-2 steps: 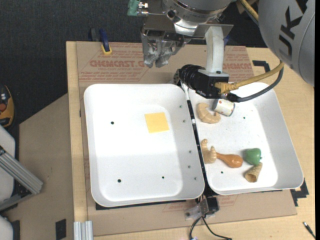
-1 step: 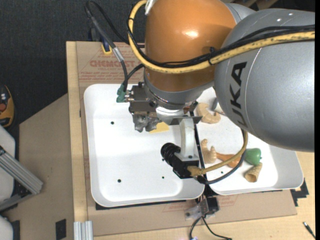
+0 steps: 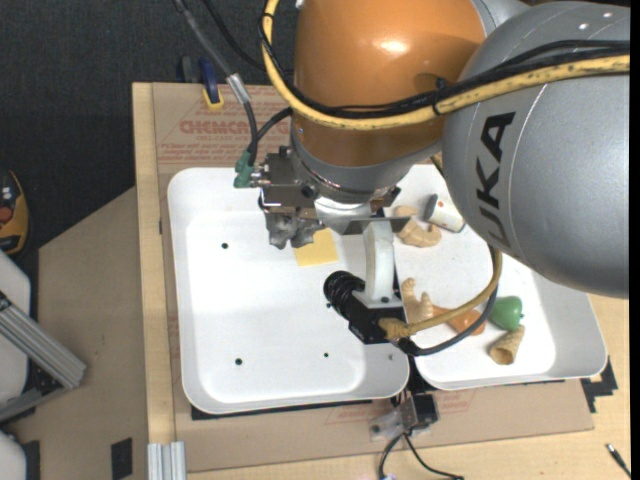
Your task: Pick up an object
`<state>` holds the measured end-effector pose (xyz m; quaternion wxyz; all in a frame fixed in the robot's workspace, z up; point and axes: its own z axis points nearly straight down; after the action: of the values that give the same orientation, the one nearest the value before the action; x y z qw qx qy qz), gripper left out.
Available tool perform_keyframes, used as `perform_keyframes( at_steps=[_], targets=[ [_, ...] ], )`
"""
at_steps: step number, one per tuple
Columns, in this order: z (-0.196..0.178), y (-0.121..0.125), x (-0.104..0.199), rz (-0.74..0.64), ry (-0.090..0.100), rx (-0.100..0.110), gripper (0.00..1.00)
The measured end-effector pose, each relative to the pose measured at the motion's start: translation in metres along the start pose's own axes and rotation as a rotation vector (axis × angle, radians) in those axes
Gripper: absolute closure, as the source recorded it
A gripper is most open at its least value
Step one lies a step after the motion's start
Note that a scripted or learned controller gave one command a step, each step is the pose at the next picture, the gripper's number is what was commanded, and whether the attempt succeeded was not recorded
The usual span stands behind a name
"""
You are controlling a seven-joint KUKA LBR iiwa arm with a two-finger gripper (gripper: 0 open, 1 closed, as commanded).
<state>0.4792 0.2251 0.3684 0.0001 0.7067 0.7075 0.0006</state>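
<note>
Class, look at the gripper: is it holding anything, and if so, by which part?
It cannot be told. The gripper sits just above a yellow slice in the left bin.

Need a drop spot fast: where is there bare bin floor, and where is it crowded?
Free: the left bin's floor, left and front of the yellow piece, out to its rim. Crowded: the right bin, where a green object, tan pieces and cables cluster under the arm.
</note>
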Motion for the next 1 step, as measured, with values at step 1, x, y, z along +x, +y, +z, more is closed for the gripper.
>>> perform_keyframes(
  at_steps=[1],
  targets=[
    [-0.0101,0.0003,0.0006,-0.001,0.001,-0.001,1.0]
  ],
)
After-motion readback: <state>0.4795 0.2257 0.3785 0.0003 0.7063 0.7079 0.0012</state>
